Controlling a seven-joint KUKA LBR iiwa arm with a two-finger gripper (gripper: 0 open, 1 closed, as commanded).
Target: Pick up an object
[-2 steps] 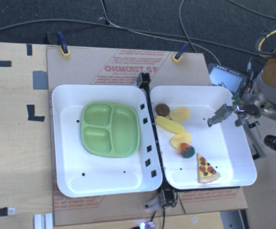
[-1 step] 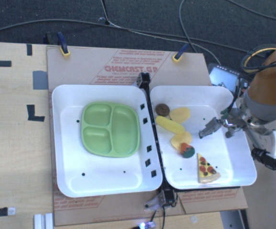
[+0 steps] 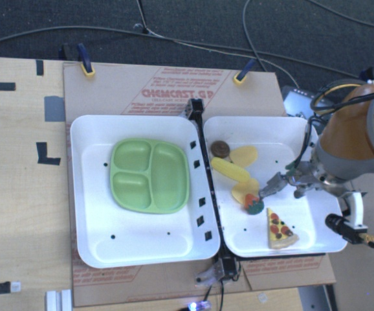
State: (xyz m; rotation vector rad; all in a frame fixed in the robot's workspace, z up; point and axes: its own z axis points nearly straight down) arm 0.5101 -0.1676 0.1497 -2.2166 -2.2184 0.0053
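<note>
At the right of the frame the arm (image 3: 342, 141) shows a broad orange band over grey metal. A yellow cable and black cables loop across its top. Below hangs a white bracket with a black fitting. Its gripper (image 3: 268, 188) is dark grey.

Divided plate (image 3: 150, 175) in left bin (image 3: 83, 238), pizza slice (image 3: 279, 229), banana (image 3: 230, 170) and cookie (image 3: 220, 149) in right bin (image 3: 316, 245)
</note>
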